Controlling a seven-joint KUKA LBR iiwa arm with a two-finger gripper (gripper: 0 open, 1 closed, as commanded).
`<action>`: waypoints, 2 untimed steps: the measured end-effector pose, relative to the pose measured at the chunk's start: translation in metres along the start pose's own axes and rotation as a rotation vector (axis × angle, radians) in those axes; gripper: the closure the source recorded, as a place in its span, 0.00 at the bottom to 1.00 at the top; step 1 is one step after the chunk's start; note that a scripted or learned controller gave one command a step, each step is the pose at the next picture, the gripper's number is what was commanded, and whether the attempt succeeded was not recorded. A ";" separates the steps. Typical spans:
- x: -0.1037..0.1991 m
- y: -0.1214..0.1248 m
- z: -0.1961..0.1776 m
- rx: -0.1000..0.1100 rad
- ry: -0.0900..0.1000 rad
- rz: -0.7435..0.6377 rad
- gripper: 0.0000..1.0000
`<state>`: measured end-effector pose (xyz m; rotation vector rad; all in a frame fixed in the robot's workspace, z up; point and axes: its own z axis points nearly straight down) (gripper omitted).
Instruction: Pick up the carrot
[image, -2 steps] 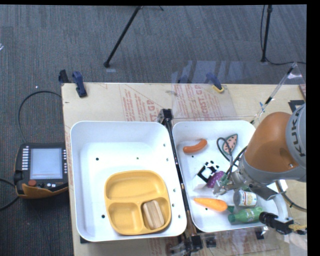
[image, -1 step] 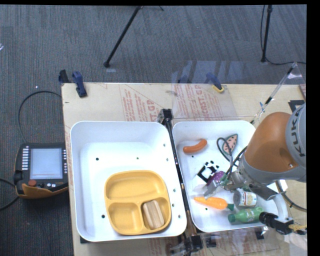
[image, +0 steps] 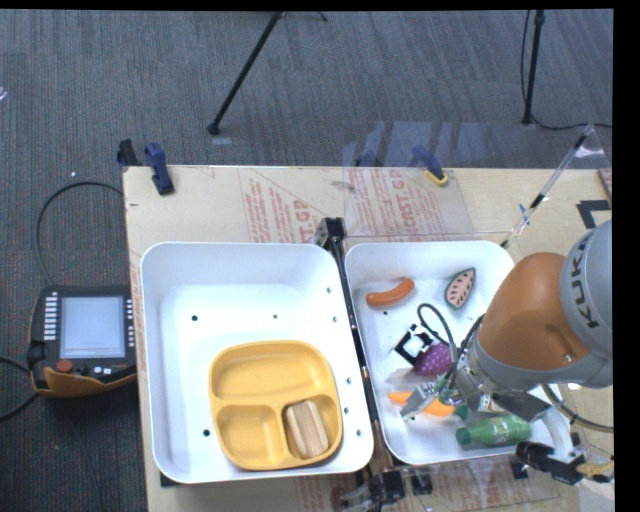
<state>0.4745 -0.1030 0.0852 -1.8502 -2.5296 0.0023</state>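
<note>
I hang low over the right-hand shallow white bin (image: 493, 252), my gripper (image: 447, 392) down among its toys; I cannot tell how my jaws stand. One small orange plastic carrot (image: 425, 403) lies on the bin floor just below my tip. Around it: one purple grape bunch (image: 434, 358), one green plastic bottle (image: 494, 431), one sausage (image: 389, 292), one watermelon slice (image: 459, 287). The left white bin (image: 190, 280) bears one yellow divided tray (image: 268, 380) with one tan bread piece (image: 307, 427).

gripper (image: 437, 397) down at carrot (image: 420, 404) in right bin (image: 385, 272).
</note>
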 end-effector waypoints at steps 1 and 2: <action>-0.001 -0.001 -0.009 0.001 0.002 0.015 1.00; 0.088 0.032 -0.134 -0.014 -0.003 -0.031 1.00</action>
